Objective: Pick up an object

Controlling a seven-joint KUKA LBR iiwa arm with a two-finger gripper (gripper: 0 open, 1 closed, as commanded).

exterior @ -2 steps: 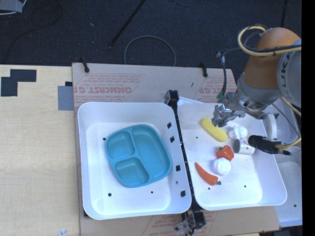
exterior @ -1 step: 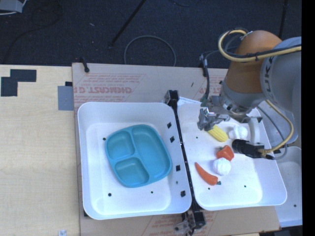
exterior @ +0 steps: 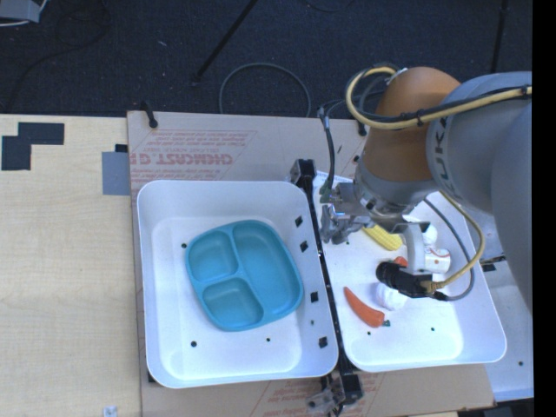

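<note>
Pincer (exterior: 337,229) low in right bin (exterior: 452,337), finger state unclear, yellow item (exterior: 382,237) half hidden by arm (exterior: 417,137)

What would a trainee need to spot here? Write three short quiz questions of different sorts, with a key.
1. True or false: the blue divided tray lies in the left bin.
2. Which bin holds the orange carrot-shaped toy? A) left B) right
3. Fill in: the tray has ___ compartments.

Key: 1 true. 2 B, the right bin, where a yellow item also lies below the arm. 3 three.
</note>
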